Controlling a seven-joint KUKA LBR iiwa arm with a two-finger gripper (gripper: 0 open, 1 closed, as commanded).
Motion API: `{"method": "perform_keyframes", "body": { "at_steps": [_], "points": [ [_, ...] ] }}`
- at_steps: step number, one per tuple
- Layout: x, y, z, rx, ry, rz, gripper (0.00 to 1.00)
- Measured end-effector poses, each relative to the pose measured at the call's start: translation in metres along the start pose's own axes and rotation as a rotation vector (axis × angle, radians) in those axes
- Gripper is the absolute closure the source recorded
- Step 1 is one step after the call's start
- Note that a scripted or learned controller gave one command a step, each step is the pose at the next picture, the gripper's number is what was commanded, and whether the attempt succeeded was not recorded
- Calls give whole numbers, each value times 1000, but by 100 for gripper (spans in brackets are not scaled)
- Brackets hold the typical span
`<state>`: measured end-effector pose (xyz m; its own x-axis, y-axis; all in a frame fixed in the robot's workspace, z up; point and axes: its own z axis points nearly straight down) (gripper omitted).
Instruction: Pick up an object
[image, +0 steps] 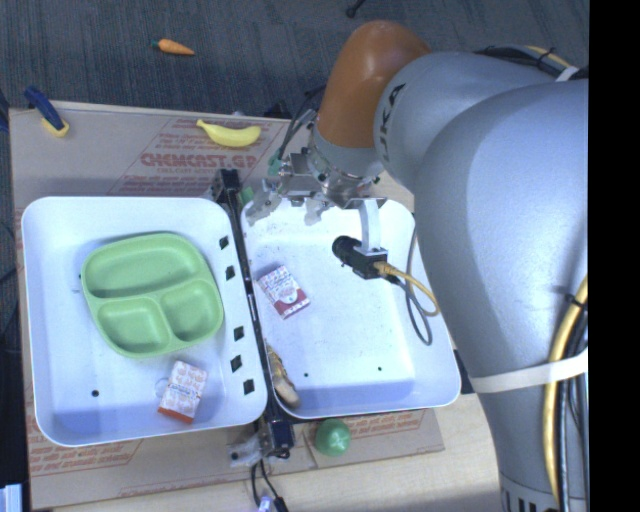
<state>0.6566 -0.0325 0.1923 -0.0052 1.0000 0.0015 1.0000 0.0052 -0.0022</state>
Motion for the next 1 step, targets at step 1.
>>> {"method": "perform_keyframes", "body": {
  "at_steps": [1],
  "points": [
    [-74, -2, 99, 4, -3, 1, 0]
  ]
}}
